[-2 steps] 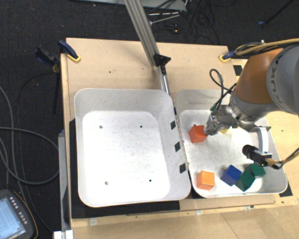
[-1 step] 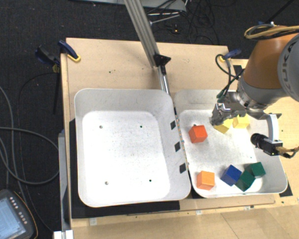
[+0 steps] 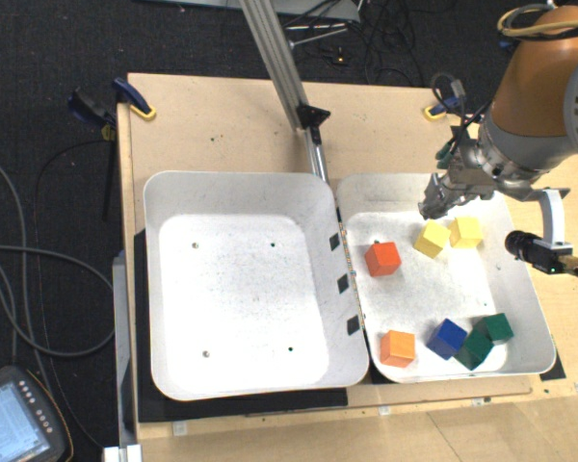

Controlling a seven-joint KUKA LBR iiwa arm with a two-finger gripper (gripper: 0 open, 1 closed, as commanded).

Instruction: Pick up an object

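Your gripper hangs over the far side of the right bin, just beside and behind the two yellow blocks. Whether it's clenched or released, you cannot tell from this angle. Nothing shows between its tips. To the left of the yellow pair sits a red-orange block. Along the near edge you've got an orange block, a blue block and two green blocks bunched together. The left bin sits alongside.
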